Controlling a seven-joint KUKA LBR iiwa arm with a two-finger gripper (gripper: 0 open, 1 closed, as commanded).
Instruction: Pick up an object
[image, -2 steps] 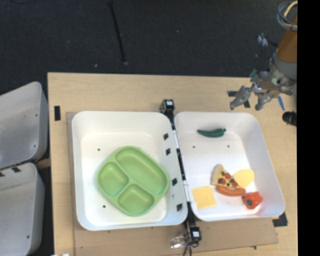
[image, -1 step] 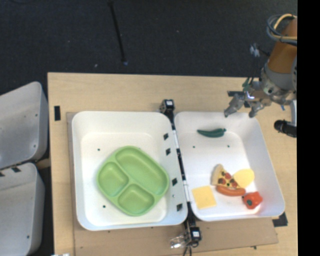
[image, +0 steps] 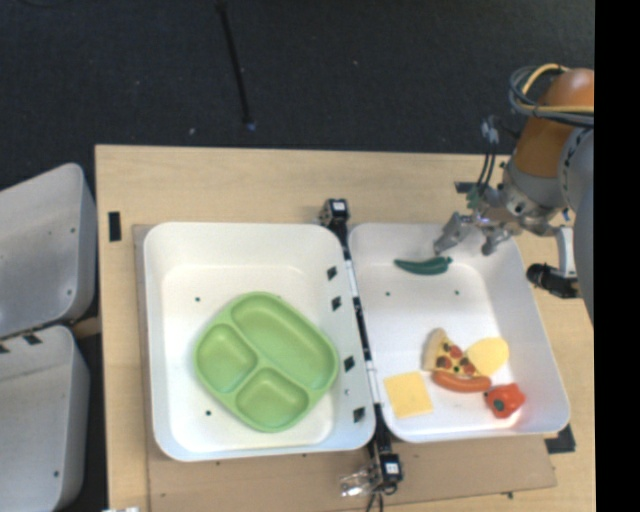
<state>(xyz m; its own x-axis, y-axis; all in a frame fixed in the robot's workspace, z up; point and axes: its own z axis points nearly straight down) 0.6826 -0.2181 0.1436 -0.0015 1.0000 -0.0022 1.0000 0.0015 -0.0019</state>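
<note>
The claw hangs over the far edge of the right bin. Just left of it and nearer the camera lies a pepper-shaped toy. Well nearer, in the same bin, a pizza slice, sausage, round chip, cheese square and tomato cluster. Far left, the other bin holds a divided plate

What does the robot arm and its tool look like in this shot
The grey, rounded robot arm carries an orange band near its top, with yellow and dark cables looping over it. Below sits a grey metal tool with thin prongs and small dark fittings at its sides.
</note>
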